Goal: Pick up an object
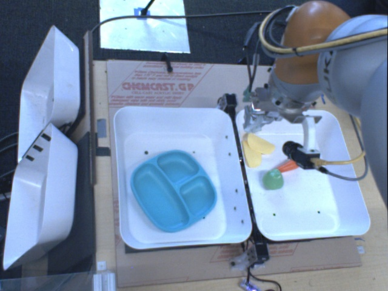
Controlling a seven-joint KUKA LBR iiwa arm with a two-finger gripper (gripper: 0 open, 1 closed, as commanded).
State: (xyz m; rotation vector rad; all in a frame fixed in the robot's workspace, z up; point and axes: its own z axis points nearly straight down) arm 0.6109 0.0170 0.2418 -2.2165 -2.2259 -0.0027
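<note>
The gripper (257, 119) is hanging low over the far left corner of the right bin (339, 220), and I am looking at it from above, so the wrist is hiding most of it. I cannot tell whether it is released or clenched, and I am not seeing anything caught in it.

The nearest thing to pick is a yellow piece (255, 148), lying flat on the bin floor just beneath and slightly toward me from the gripper, close against the wall that divides the two bins. It is pale yellow, soft-edged and thin, perhaps a toy slice of fruit, though I am only guessing at that. Just beside it a small green piece (273, 179) is sitting, rounded and chunky, and an orange piece (288, 166) is poking out next to a black fitting (298, 153) on a yellow cable (345, 160). In the left bin (130, 223) a blue divided plate (174, 190) is lying alone.

What I am worrying about is the wall. The yellow piece is so near the divider that one side of the gripper may land on the rim rather than alongside the piece. Being flat, it is also offering little to pinch, so a descent that stops short will likely close on air, and a slightly offset one may just push it away. The cable is trailing across the bin too, and I judge it could snag or drag the orange and green pieces as the arm moves.
</note>
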